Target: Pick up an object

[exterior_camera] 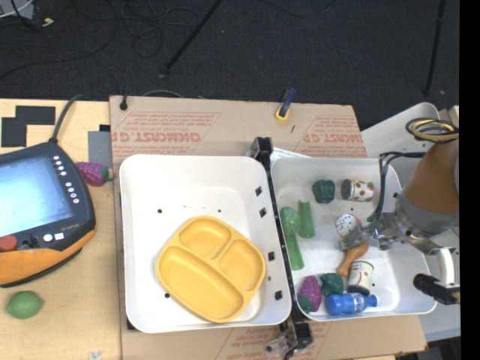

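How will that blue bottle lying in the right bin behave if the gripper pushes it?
The blue bottle lies on its side, so it may roll. It looks like light plastic and would probably slide easily. The purple toy close beside it could block it.

An orange carrot-like toy (351,259) lies slanted in the right bin (397,295), among other small toys.

A dark carpeted floor (225,43) fills the top of the view, crossed by black cables (135,10). Below it, a light wooden tabletop (82,306) carries a flattened cardboard sheet (187,130) printed with red lettering. A blue-and-yellow clamp (285,105) grips the cardboard's far edge
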Robot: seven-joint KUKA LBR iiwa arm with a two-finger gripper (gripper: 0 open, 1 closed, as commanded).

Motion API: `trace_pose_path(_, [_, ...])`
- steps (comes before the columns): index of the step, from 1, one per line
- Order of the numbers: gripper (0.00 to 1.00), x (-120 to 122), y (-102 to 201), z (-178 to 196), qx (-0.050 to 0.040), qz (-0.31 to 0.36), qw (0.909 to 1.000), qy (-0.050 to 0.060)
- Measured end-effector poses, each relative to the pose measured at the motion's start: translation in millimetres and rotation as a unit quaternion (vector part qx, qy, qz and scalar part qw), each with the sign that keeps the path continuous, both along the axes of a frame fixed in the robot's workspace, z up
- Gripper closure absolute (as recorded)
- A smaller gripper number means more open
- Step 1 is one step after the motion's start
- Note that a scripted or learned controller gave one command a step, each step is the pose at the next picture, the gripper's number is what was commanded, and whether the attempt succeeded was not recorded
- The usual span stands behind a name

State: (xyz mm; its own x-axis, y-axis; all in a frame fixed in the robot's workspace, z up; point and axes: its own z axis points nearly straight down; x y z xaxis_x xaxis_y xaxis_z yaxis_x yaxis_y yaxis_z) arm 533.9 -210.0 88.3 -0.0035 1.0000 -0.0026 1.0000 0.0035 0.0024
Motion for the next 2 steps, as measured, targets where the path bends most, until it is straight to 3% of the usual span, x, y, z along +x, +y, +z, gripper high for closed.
trace_pose_path(1, [0.00,-48.2,20.7,-0.6,0.0026,-0.001,1.0000,0.003])
trace_pose_path(2, [1.00,-46.5,16.9,10.9,0.0018,-0.006,1.0000,0.001])
